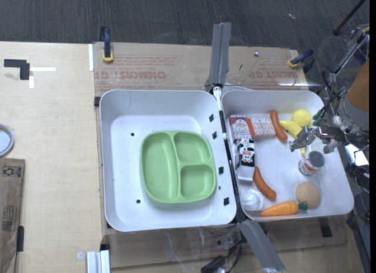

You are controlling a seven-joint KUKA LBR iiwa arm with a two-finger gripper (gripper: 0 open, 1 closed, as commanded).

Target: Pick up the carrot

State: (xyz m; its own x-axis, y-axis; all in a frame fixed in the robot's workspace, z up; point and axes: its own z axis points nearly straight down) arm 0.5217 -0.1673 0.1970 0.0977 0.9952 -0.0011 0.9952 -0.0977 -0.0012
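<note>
Camera view: orange plastic carrot w/ green top [281, 208] lies untouched at right white bin's [343, 204] front wall, beside tan ball [307, 194]. Gripper [309, 137] hovers well apart near yellow fruit [296, 121] (finger state: can't tell). Approach, grasp, lift all remain.

Well to the pincer's [309, 137] left, a green divided plate [178, 166] lies in the left white bin [114, 166] on the worktop [47, 148]. Just beside the pincer in the right bin [338, 201] are a yellow lemon [301, 117], a banana [291, 127] and a small can [309, 162], with a round tan bun [307, 194] below it. Farther left of the pincer lie two sausages [278, 125] [264, 183], a red-and-white box [251, 127] and a small black-and-white carton [245, 152].
</note>
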